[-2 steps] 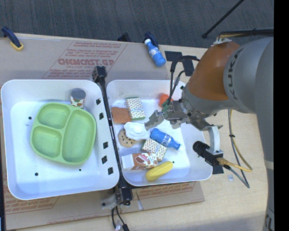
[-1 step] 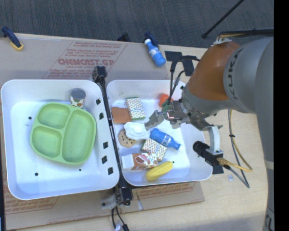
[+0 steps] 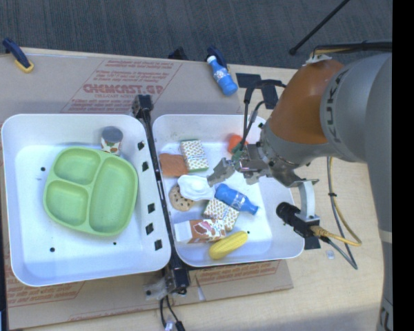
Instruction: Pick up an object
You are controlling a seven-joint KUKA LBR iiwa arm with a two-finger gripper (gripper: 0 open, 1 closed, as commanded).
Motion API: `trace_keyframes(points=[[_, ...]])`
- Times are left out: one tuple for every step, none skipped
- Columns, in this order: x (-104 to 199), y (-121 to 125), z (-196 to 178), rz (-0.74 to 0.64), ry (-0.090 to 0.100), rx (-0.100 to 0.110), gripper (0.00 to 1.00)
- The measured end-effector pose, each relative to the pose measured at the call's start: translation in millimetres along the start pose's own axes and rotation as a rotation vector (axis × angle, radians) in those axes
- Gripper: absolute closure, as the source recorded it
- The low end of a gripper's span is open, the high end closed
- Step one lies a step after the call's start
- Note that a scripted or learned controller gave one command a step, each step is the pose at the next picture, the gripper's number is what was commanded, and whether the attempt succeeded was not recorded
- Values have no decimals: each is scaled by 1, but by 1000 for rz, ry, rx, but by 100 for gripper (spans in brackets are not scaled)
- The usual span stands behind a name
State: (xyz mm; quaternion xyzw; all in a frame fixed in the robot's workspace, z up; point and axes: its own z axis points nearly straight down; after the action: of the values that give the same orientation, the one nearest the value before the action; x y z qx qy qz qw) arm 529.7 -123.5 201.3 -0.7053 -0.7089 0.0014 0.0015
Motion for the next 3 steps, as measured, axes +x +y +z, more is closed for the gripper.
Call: trace_keyframes(points=[[0, 0, 0, 0, 0, 0, 0], [0, 0, 0, 0, 0, 0, 0], [0, 0, 0, 0, 0, 0, 0]])
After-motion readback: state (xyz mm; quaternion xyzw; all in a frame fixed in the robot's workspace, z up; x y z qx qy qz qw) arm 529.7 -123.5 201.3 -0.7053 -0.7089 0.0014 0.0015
